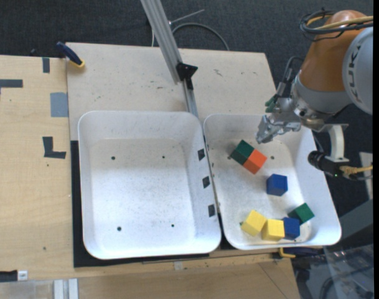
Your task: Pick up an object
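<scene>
**Gripper poised over the right bin, nearest blocks just down and to its left**

The two-finger gripper [268, 131] hangs over the upper part of the right-hand shallow white bin [320, 195], close to its back wall. From up here I cannot tell whether it is released or clenched; nothing shows gripped in it.

What matters for the pick is the offset. The closest candidates, a dark green cube [242, 151] and an orange cube [256, 161] pressed against each other, lie just below and a little to the left of the gripper in the camera view, near but not under it. Together they form a short bar running diagonally, upper left to lower right. Touching as they are, a closing grip could catch both or nudge one aside, I'd guess.

Further out, a small blue cube [277, 184] sits alone mid-bin, apart from everything, and looks the cleaner target. Along the near edge there is a cluster: a yellow cube [254, 222], a second yellow cube [275, 229] beside it, a darker blue cube [292, 227] touching that one, and a small green cube [303, 213] just above.

The left-hand shallow white bin [89, 167] holds no blocks, just specks on its floor. The grey arm with its orange band [329, 61] reaches in from the right.
</scene>
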Controlling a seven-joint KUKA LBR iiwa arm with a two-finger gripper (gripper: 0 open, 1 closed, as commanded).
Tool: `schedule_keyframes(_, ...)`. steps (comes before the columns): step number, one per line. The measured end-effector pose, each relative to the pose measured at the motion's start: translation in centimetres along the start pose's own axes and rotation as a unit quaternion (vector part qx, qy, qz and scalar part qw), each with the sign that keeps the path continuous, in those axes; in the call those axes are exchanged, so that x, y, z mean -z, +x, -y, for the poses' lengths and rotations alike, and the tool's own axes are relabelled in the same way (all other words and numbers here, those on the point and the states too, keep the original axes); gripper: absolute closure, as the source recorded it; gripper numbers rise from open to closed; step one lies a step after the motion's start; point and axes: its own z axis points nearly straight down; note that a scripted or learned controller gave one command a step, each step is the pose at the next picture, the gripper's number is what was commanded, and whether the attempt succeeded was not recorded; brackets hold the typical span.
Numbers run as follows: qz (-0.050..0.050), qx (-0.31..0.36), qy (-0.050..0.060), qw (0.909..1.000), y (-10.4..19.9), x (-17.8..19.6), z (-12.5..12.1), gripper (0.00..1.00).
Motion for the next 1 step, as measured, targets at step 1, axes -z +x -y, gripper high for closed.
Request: schedule_keyframes(1, 0.0, 0.0, 0.0, 1.0, 5.7, 0.64, -1.08, 1.0)
